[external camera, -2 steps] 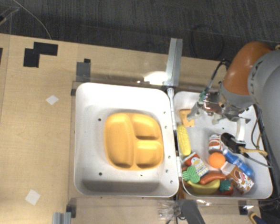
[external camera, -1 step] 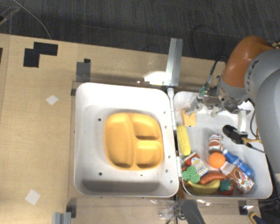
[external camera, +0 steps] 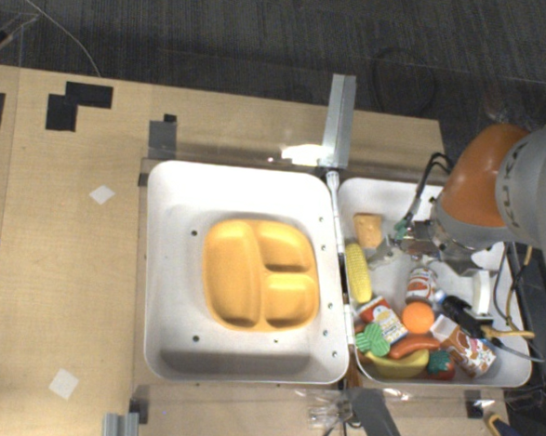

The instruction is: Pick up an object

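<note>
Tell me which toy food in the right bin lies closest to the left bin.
The corn cob: yellow, lying lengthwise against the right bin's left wall, beside the divider.

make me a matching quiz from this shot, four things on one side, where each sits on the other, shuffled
Things:
1. yellow divided tray
2. corn cob
3. orange ball
4. banana

Places:
A. along the right bin's near edge
B. middle of the right bin, among the toys
C. centre of the left bin
D. against the right bin's left wall

Pairs: 1-C, 2-D, 3-B, 4-A
</note>
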Robot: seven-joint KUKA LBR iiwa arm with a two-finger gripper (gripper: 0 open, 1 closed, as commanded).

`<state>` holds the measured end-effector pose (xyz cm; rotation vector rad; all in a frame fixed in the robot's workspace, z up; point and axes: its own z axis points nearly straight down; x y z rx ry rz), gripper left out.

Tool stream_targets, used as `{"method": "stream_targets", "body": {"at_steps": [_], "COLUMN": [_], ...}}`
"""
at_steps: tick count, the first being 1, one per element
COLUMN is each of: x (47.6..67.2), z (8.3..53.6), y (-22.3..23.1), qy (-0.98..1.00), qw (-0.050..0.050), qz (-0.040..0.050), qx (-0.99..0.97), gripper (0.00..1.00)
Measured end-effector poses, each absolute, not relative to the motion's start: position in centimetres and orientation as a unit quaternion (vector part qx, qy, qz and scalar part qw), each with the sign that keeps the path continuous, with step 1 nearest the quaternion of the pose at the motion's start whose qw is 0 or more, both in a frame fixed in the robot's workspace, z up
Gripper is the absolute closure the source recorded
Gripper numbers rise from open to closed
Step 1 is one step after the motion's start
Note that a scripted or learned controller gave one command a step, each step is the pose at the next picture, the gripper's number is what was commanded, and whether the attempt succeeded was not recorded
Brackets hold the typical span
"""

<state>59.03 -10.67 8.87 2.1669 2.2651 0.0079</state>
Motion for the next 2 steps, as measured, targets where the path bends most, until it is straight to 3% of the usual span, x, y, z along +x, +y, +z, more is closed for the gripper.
{"method": "stream_targets", "body": {"at_steps": [1,2], "x": [64.6,60.9], "z": [8.7,8.8], "y": [-16.9,-14.5], "qy": [0.704,0.817], "qw": [0.004,0.004], "qz": [0.0017,0.0023], "qx": [0.710,0.577], "gripper": [0.00,0.00]}}
